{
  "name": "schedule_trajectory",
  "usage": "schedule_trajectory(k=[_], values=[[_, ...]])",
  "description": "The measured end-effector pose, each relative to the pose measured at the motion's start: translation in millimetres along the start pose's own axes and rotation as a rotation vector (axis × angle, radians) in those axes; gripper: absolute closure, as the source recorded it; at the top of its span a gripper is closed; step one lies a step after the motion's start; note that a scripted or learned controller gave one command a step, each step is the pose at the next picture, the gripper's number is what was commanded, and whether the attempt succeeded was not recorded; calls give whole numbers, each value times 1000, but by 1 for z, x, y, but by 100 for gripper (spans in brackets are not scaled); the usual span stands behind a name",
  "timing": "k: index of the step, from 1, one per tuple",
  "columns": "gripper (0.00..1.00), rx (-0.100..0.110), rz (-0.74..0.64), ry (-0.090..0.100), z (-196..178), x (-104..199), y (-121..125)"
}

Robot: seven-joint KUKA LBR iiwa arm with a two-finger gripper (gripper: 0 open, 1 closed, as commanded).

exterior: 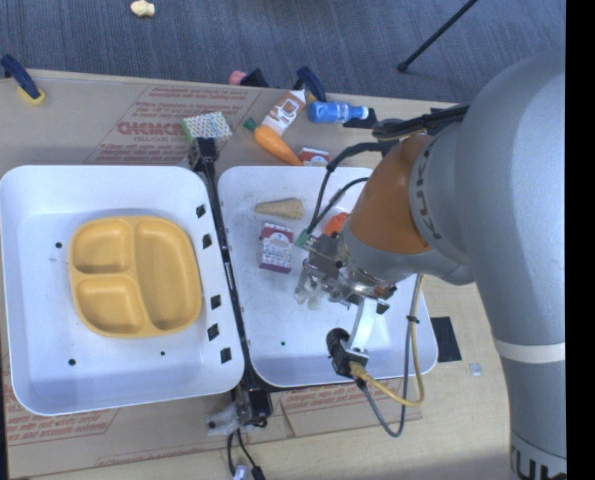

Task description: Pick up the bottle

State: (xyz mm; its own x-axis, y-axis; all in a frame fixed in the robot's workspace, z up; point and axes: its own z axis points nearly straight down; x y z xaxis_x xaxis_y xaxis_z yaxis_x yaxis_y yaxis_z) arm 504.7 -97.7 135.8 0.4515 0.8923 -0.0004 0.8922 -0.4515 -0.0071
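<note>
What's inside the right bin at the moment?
In the right bin: a tan bread-like piece, a small red and white carton, and the gripper hanging over its middle. The arm covers the bin's right side, so anything there is hidden.

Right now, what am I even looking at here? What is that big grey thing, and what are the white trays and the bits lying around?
You are looking down, at a slant, from a camera fixed above a bench. The big grey thing with the orange band is a robot arm reaching in from the right. Its hand hangs low over the right white bin; whether it holds anything cannot be told. In that bin lie a tan, bread-like piece and a small red and white carton. The left white bin holds a yellow divided plate. Behind the bins, on the cardboard, lie a small blue bottle, a white bottle with an orange label and a toy carrot.
</note>
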Motion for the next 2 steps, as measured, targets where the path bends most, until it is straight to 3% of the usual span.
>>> schedule_trajectory(k=[1,2], values=[[100,-2,176,0,-55,39,-53],[100,-2,316,0,-55,104,-86]])
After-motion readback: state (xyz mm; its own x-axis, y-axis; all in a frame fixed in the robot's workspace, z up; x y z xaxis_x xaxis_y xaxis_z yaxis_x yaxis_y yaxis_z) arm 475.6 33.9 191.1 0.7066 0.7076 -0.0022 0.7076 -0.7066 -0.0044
